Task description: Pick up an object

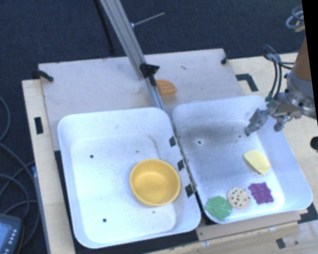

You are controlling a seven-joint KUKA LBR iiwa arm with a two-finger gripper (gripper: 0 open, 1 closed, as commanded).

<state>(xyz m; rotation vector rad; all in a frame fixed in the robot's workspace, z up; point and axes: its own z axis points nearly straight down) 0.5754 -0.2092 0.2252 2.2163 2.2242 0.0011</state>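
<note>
Arm over the right bin, nothing in its grip

The left bin [84,133] bears a yellow bowl [154,181] near the wall it shares with the right bin [215,116]. The gripper [255,123] hangs over that bin's far right part, fingers narrowly parted around nothing. Just nearer lies a yellow piece [257,161]; along the near wall sit a green disc [218,207], a cookie [238,198] and a purple piece [261,192].

Grey metal wrist [293,106], orange band above, dark cables looping alongside, grey jaws at tip.
</note>
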